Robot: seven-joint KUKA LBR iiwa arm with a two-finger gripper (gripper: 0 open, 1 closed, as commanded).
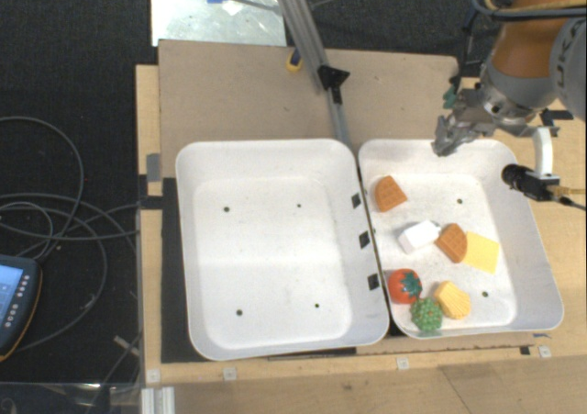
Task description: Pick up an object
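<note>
Dark carpet surrounds a wooden bench (147,219) carrying two shallow white bins side by side. In the camera view, the left bin (202,164) and the right bin (541,302) touch along their inner rims. All candidate objects lie in the right bin.

The grey arm (537,27) reaches in from the right. Its gripper (447,144) hovers over the far rim of the right bin, apart from every object. Jaw state: cannot tell at this resolution.

Objects, largest first:
- Yellow wedge (482,252), touching the brown waffle-like piece (450,242).
- Orange waffle-like piece (390,193), lying alone near the gripper.
- Yellow corn-like piece (452,300), beside the green broccoli-like piece (426,315).
- Red tomato-like piece (404,285), near the inner rim.
- White block (418,236), just beside the brown piece.

Handling assessment: these appear to be toy food items, probably light, rigid and not fragile. Smooth plastic surfaces may slip under a shallow pinch.

Recommended grasp: the orange waffle-like piece, taken across its narrow width. It stands clear of neighbours, so the jaws have room on both sides.
</note>
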